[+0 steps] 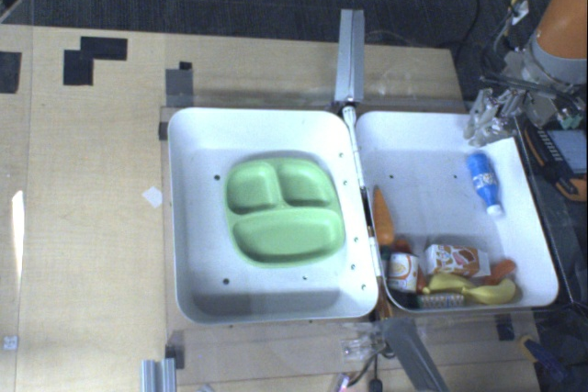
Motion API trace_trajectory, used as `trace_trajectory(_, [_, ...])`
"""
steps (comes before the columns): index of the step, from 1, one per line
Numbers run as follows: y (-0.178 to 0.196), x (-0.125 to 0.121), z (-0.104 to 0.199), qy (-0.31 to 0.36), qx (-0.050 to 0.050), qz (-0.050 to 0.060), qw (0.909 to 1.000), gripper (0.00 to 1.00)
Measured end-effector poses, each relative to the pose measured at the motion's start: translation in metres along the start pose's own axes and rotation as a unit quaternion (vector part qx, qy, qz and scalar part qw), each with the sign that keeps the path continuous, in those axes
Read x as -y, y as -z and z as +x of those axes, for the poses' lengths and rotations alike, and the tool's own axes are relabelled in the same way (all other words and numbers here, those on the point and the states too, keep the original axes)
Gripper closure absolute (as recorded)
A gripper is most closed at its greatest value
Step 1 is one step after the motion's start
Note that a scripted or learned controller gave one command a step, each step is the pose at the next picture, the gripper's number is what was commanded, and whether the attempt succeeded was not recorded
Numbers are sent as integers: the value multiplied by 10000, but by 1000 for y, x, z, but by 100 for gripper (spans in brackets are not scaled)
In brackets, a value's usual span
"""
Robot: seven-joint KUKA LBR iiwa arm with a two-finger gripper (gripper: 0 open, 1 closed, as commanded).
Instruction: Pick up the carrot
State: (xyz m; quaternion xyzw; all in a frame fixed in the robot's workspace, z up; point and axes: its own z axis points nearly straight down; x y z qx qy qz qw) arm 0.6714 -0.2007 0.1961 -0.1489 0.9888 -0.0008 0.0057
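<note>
Carrot (pixel 382 218) lies against the right bin's (pixel 542 225) left wall, well apart from my gripper (pixel 485 117), which hovers at that bin's far right corner. I cannot tell the grip's state.

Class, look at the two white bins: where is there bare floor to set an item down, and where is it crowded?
Right bin: bare floor across the middle and far left, between the carrot along the divider and the blue bottle. Its near edge is crowded: a can, a carton, a banana. Left bin: a bare ring around the green divided plate. The claw hovers at the right bin's far right corner.
</note>
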Motion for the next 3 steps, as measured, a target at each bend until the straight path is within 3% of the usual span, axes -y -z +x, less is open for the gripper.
trace_trajectory(1, [-50, -13, -4, 118, 3, -4, 9999, 100])
trace_trajectory(2, [69, -17, -6, -159, 18, 9, 9999, 100])
trace_trajectory(3, [74, -19, -6, 1312, 10, 2, 9914, 100])
